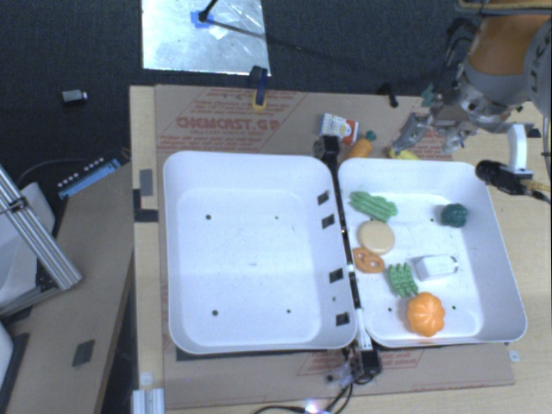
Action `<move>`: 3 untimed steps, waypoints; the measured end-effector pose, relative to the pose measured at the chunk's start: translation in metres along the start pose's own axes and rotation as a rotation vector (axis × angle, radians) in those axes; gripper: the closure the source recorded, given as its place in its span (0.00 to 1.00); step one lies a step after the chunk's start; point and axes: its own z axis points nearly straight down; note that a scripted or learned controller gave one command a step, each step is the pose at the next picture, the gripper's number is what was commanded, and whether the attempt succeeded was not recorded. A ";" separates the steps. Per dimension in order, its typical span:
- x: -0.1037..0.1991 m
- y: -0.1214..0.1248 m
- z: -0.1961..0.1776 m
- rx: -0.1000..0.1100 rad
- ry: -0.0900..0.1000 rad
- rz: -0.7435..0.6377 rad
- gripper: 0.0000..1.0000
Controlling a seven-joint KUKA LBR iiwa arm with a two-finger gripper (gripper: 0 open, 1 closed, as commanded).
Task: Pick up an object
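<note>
The pincer point(424, 133) hangs at about one o'clock of the right bin point(496, 231), just beyond its far rim; we cannot tell whether it is apart or together. Inside that bin we see a green ridged piece point(373, 205) at ten o'clock, a dark green ball point(454, 216) at two, a tan disc point(376, 236) and pretzel point(368, 260) at nine, a white block point(434, 266) centrally, and an orange pumpkin point(425, 314) at six.
</note>
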 end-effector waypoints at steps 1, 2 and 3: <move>0.000 0.001 -0.012 -0.004 0.000 -0.003 1.00; 0.096 0.004 -0.081 -0.007 0.003 -0.010 1.00; 0.132 -0.074 -0.036 0.009 0.002 -0.004 1.00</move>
